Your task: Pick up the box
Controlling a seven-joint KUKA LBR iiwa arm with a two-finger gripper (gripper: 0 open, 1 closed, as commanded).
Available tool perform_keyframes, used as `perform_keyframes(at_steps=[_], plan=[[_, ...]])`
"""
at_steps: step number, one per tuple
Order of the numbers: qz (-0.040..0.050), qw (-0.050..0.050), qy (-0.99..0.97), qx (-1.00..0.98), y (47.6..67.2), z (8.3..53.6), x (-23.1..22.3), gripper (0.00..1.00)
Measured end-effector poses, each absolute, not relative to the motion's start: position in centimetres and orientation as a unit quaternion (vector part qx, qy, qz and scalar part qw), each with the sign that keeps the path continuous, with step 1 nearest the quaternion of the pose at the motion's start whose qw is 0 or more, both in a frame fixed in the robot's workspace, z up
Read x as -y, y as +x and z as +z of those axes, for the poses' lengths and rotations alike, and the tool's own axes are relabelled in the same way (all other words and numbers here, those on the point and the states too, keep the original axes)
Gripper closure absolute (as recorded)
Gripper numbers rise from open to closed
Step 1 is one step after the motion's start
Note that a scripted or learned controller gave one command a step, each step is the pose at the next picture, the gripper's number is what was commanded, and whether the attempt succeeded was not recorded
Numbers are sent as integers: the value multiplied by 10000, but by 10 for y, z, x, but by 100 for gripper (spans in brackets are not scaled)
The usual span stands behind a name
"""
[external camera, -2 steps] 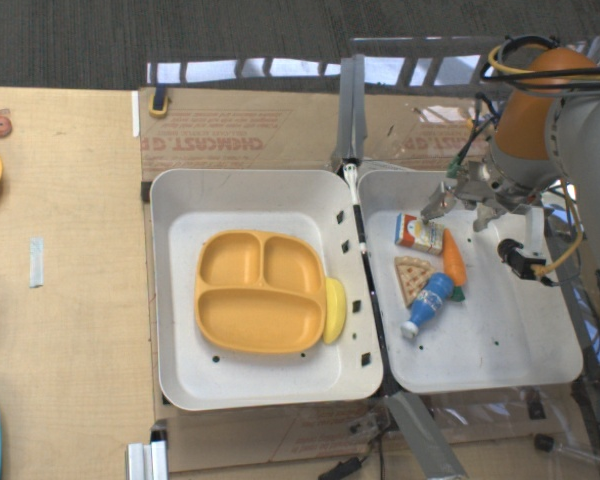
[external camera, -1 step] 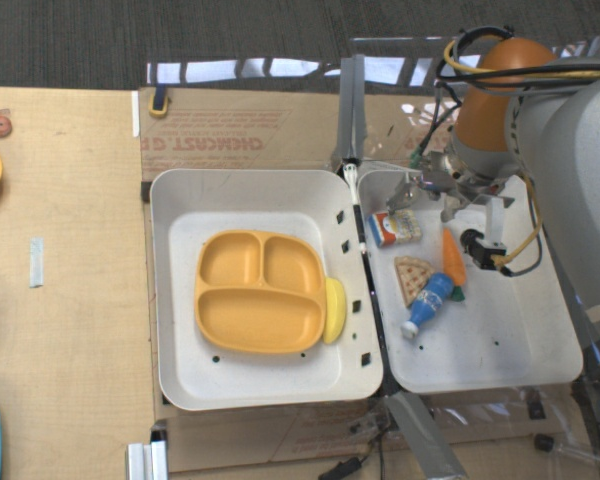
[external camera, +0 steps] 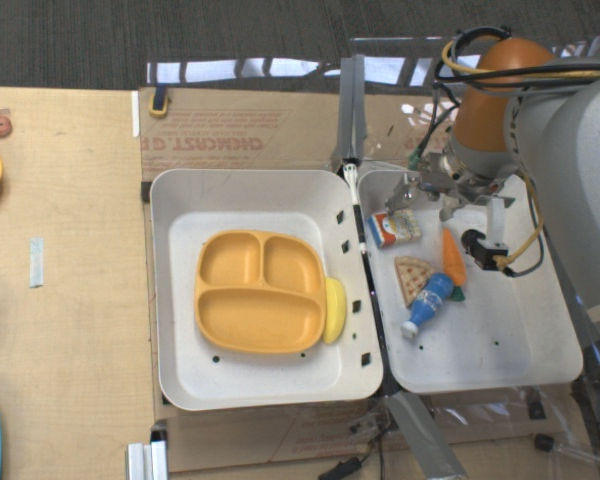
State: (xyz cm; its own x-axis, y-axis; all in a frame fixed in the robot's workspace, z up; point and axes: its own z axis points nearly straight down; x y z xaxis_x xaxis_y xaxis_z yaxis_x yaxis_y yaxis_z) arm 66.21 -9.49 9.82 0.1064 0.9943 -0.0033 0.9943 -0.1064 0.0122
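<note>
Hovering just above the box (external camera: pixel 393 228), the end effector (external camera: pixel 426 190).

The arm (external camera: pixel 570 138) was a thick, smooth thing in pale grey, rounded like a pipe, and it filled the right side of the scene. Above the wrist sat a glossy orange band (external camera: pixel 500 93), domed and catching the room's light. Black cables looped over the top of that band, with a yellow one running beside them. Below it the wrist narrowed into a cluster of dull metal parts and brackets. A further black cable curled down from there, past a small dark fitting with a white bracket beside it.
</note>
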Motion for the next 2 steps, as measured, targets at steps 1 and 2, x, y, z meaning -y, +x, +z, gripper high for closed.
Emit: perform_keyframes(at_steps=[1,2], plan=[[38,50,6947,-7193,646,98,94,0],[39,57,6436,-7653,635,98,95,0]])
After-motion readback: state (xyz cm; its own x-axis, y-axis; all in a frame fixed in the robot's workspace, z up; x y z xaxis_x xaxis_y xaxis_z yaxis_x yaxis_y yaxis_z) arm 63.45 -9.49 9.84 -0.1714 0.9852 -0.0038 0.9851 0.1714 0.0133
